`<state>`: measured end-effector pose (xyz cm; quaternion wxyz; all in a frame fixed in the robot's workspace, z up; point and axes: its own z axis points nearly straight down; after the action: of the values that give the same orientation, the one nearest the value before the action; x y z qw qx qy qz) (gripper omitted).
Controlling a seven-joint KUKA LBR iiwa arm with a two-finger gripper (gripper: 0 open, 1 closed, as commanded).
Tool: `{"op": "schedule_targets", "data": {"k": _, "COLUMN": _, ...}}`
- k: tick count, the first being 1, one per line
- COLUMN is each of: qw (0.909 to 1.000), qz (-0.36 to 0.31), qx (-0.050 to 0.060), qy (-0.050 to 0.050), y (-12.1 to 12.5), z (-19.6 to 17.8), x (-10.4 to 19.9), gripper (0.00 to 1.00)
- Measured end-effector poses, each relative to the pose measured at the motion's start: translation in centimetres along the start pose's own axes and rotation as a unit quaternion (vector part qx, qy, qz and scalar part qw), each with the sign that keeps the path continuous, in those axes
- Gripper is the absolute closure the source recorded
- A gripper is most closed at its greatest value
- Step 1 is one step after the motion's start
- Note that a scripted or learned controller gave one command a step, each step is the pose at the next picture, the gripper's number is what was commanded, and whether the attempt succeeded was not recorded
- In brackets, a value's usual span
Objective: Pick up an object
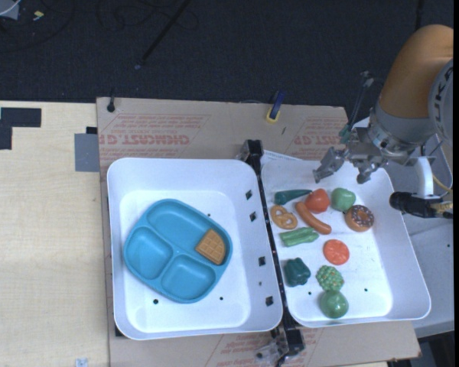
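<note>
Nearest candidates are the red tomato [317, 200] and the green round piece [343, 199], side by side in the upper part of the right bin [413, 281], right-centre of frame. Claw [342, 170] hovers just above them in the picture, over the bin's upper edge, fingers spread apart with nothing between them. So the target lies straight down-frame from the claw, the tomato slightly left of its midline, the green piece about on it. My read: a short descent with little sideways correction gets either one. Both are roundish, so no long axis to align with. The orange sausage [314, 220] right below the tomato runs diagonally, upper left to lower right, and touches or nearly touches it; the dark green pod [292, 196] sits just left. Crowding is the risk on the tomato side. Donut [359, 218] lies lower right of the green piece, close by. Left bin [138, 182] holds a blue tray [157, 251] with a waffle [211, 246], well apart from the claw.
</note>
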<state>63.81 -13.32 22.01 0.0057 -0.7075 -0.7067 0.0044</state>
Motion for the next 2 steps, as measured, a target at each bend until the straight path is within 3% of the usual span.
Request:
{"op": "schedule_targets", "data": {"k": 1, "qw": 1.0000, "qz": -0.001, "qx": -0.007, "qy": -0.001, "y": 0.3, "z": -0.8, "x": 0.0, "gripper": 0.00}}
{"op": "schedule_targets", "data": {"k": 2, "qw": 1.0000, "qz": -0.002, "qx": -0.004, "qy": 0.000, "y": 1.1, "z": 5.2, "x": 0.0, "gripper": 0.00}}
